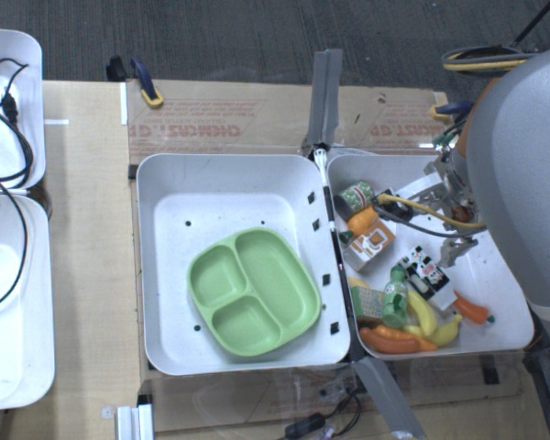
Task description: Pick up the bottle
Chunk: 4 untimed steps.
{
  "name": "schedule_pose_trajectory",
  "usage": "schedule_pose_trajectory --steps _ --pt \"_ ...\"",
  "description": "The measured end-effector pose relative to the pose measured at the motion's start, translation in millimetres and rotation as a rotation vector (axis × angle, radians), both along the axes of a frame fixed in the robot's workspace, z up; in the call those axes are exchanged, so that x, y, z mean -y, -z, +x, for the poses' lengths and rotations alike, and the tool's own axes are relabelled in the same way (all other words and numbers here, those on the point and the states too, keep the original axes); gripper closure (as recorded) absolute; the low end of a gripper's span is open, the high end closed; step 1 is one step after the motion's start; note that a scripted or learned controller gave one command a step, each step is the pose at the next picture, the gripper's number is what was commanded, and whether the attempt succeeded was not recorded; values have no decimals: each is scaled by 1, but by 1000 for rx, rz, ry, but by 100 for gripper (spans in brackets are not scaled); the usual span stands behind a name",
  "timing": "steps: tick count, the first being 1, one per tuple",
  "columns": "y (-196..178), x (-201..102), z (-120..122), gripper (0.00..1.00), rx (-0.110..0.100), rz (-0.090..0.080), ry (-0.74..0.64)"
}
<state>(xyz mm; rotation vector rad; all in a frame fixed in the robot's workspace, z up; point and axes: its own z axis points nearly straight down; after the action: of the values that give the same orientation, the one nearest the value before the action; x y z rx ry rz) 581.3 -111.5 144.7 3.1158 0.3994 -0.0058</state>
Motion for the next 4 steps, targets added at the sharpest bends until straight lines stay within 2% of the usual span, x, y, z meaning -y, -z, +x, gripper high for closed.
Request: schedule_pose_trajectory --steps 1,2,3,4 --pt "37 -13 -64 0 42 -14 -210" --pt "-43 37 -32 0 -1 1 -107" --pt "34 9 -16 0 16 -7 -165" --pt "-46 -70 -19 0 0 1 -129"
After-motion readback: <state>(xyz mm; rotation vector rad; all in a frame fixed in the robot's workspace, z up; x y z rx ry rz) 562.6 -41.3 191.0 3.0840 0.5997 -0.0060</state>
